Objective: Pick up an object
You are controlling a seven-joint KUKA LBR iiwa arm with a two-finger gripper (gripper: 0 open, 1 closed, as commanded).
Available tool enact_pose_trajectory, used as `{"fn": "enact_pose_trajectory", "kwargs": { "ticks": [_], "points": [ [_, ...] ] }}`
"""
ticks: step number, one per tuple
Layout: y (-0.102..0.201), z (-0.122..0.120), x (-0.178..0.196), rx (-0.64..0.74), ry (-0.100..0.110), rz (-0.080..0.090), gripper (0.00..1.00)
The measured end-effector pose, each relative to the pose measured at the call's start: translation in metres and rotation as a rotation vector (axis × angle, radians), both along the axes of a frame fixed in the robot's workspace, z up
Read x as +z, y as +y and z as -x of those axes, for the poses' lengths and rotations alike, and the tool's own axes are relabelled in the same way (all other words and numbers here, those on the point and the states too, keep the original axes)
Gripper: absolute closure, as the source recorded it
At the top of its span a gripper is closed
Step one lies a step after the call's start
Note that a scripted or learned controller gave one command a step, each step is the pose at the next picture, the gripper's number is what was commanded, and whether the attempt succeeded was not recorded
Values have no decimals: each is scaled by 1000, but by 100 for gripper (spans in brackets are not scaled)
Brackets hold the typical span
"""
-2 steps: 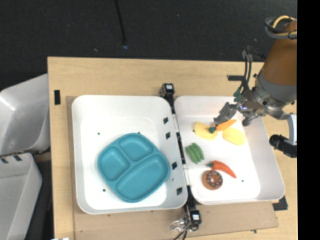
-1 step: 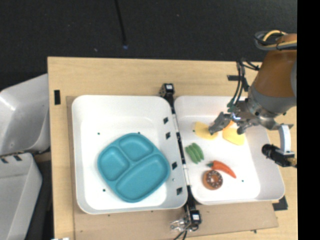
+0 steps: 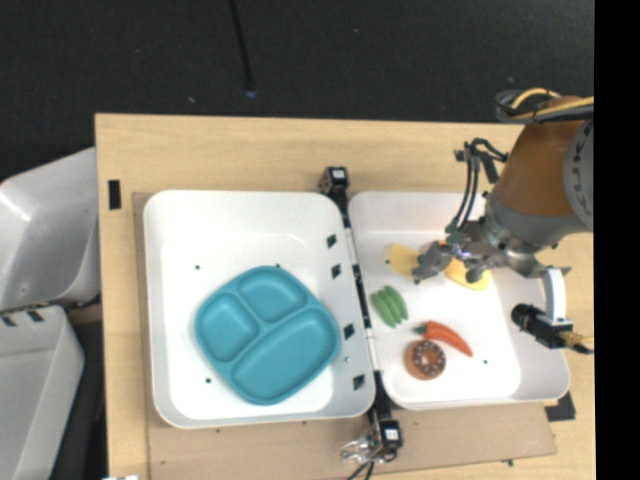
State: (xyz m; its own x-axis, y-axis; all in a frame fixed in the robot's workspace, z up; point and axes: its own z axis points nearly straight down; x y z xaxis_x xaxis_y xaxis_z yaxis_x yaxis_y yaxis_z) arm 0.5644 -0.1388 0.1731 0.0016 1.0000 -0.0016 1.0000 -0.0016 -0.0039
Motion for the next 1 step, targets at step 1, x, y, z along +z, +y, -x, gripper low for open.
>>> {"fn": "enact_pose_trajectory", "kwargs": {
  "ticks": [1],
  "points": [
    [-7, -4, -45, 0, 0, 0, 0]
  ]
}}
